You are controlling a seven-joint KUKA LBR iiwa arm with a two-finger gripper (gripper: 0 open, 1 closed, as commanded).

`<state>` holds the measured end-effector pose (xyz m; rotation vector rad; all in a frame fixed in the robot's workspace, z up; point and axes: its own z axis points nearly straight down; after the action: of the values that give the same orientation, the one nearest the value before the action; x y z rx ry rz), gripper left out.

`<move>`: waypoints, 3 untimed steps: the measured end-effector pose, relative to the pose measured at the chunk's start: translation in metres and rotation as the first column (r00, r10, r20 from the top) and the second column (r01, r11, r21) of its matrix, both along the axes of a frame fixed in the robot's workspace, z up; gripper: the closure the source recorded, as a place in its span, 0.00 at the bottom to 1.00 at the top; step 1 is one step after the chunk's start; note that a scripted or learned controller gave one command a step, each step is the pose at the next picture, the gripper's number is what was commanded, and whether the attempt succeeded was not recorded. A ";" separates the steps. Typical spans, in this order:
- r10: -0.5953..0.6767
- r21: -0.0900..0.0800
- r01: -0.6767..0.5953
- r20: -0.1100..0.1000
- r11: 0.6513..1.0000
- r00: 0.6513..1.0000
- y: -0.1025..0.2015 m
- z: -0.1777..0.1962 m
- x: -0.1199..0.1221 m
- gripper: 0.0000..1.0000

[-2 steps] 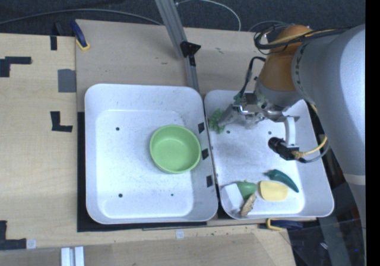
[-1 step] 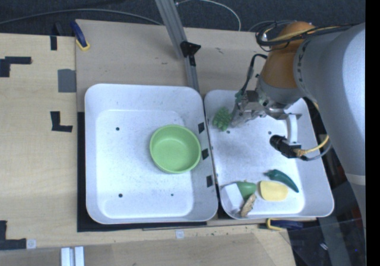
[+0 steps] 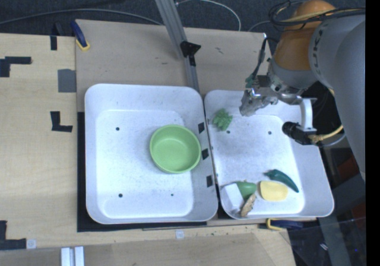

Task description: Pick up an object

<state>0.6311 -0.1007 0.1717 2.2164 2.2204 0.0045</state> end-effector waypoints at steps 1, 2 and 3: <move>-0.001 0.001 0.001 -0.002 1.000 1.000 0.000 0.046 0.001 1.00; 0.002 0.002 -0.002 -0.008 1.000 1.000 0.041 0.041 -0.019 1.00; 0.003 0.003 -0.003 -0.008 1.000 1.000 0.082 0.053 -0.050 1.00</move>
<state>0.5816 -0.0187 0.2251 2.2179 2.2295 -0.0009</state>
